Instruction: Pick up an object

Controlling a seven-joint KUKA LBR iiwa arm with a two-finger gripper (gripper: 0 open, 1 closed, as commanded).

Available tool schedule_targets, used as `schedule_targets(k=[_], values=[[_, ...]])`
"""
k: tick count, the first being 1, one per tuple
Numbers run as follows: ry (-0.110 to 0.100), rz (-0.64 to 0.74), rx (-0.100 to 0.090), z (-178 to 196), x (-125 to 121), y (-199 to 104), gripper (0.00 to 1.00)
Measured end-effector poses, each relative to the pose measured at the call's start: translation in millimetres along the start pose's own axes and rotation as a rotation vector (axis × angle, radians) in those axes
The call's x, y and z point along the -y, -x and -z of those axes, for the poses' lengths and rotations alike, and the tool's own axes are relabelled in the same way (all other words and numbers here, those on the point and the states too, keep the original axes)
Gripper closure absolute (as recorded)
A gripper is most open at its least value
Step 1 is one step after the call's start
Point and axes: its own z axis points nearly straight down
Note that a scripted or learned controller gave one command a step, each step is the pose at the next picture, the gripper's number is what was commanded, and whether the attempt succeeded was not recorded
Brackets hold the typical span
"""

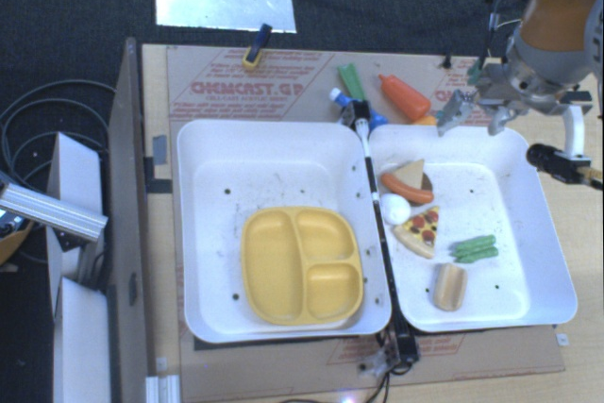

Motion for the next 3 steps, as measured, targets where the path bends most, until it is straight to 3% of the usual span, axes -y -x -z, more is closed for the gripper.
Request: schedule_targets(k=[1, 2, 3], values=[[-0.008, 0.003, -0.002, -81.2, 4.9, -18.8, 0.0], [0.016, 0.002, 0.0, -155.4, 2.3, -8.1, 0.0], [-0.005, -0.003, -0.001, -177.0, 47.5, 0.2, 0.0]])
